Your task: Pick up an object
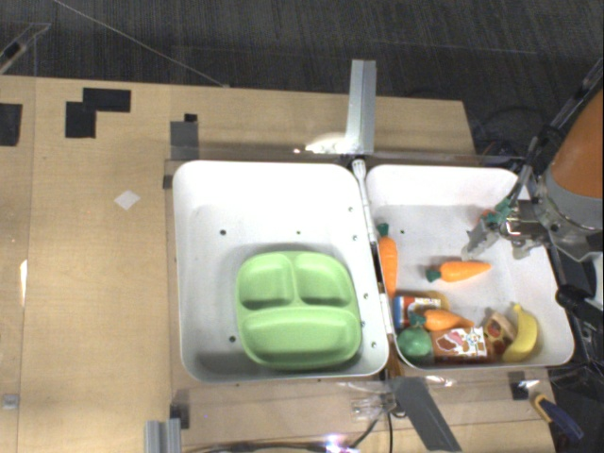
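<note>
The right bin (425, 196) holds toy food. An orange carrot (457, 271) lies near its middle. A second carrot (387, 262) rests along the left wall. At the front sit a green round vegetable (413, 344), a small orange piece (441, 320), a brown carton (462, 341) and a yellow banana (523, 333). My gripper (489, 232) hangs over the bin's right part, just above and right of the middle carrot, tilted down to the left. Nothing shows between its fingers.
The left bin (208, 206) carries a green divided plate (297, 308) toward its front. A metal post (362, 111) stands behind the seam between the two bins. Wooden bench surface (85, 281) spreads to the left.
</note>
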You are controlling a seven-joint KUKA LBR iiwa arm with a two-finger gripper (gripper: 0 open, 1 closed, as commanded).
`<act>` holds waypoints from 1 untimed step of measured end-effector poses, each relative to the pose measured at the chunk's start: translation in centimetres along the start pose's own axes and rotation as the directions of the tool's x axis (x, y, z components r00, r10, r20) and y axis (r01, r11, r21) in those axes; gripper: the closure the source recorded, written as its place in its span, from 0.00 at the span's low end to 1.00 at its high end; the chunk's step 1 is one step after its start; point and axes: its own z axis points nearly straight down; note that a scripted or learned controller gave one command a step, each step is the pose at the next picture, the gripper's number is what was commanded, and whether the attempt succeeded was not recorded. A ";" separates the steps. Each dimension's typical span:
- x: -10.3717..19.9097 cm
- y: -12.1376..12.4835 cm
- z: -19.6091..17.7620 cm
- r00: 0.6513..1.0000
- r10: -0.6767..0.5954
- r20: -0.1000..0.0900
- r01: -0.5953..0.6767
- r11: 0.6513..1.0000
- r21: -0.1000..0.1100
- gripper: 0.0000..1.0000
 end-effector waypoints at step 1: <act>-0.7 1.5 10.6 0.983 -0.186 0.006 0.186 0.982 -0.012 0.00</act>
